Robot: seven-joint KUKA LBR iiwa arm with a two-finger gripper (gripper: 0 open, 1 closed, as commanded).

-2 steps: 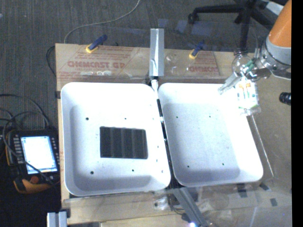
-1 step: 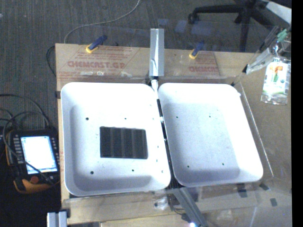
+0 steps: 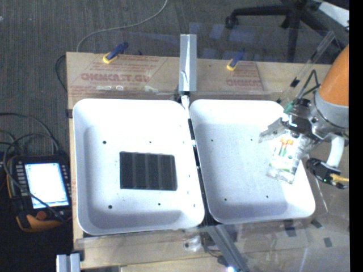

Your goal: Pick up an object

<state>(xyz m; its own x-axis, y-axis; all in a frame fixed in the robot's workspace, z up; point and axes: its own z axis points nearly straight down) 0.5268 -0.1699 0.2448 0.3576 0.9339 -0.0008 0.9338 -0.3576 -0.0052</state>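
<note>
Step in hand: approach and grasp, judged from the pose. The arm enters from the right edge of the frame, its orange band at the upper right and the grey wrist angled down and to the left over the right bin. The tool hangs over the right part of that bin, close to its right wall.

Task's thing: a small clear packet with orange and green marks, lying on the floor of the right bin, right of centre and just below the tool. It appears to be a transparent blister or bag; the view is too coarse to say more.

Tool state: cannot tell. The tip overlaps the packet in the picture and the parts blur together, so neither contact nor a grip can be confirmed. The packet looks to rest on the bin floor, not lifted.

Left bin: holds a dark ribbed rectangular pad near its centre, well apart from the tool.

Next move, as a judgement: settle the tool squarely over the packet, close on it, then lift straight up. The packet is thin, flat and slippery-looking, and may slide or escape.
</note>
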